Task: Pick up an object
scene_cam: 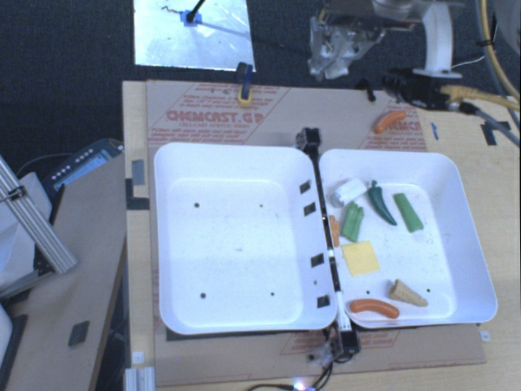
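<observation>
A clamp (244,84) stood on the bench's far edge; a shiny sheet (193,21) lay beyond it.

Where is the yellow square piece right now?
The yellow square lies flat in the right bin, near its left wall, below the green pieces and above the orange sausage.

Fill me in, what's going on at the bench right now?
The gripper hangs above the bench behind the bins, with nothing visible between its fingers. The right bin holds the toy food: a yellow square, green pieces, a cone and an orange sausage. Another orange sausage lies outside on the board. No pick has started yet.
</observation>
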